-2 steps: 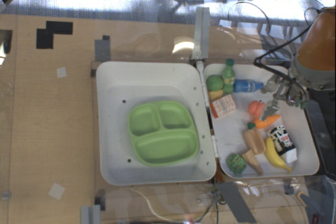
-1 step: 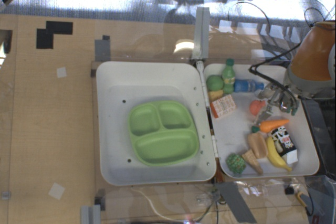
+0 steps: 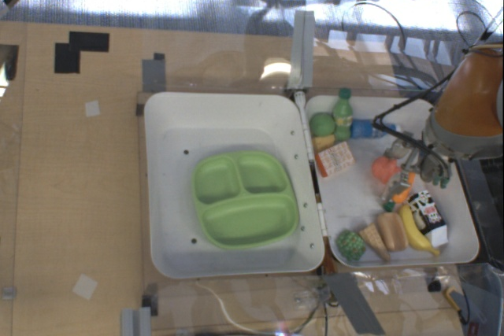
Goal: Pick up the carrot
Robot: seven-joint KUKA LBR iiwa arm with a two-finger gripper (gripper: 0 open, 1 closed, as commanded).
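Front row: broccoli (image 3: pixel 351 245), cone (image 3: pixel 375 241), bread (image 3: pixel 391 230) and banana (image 3: pixel 415 232) along the right bin's (image 3: pixel 469 248) near edge.
Carrot (image 3: pixel 399 196): right bin, just above the bread, directly under the gripper (image 3: pixel 415 171).
Fingers: cannot tell how wide they stand.
Arm (image 3: pixel 471 98): reaches in over the right bin.
Left bin (image 3: pixel 169 169): green plate (image 3: pixel 246 198).

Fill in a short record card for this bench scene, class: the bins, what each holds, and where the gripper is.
left bin: holds a green divided plate
right bin: holds toy foods, among them a banana, a green bottle, a broccoli piece and a small orange carrot
gripper: low over the right bin, just above the carrot
carrot state: lying in the bin
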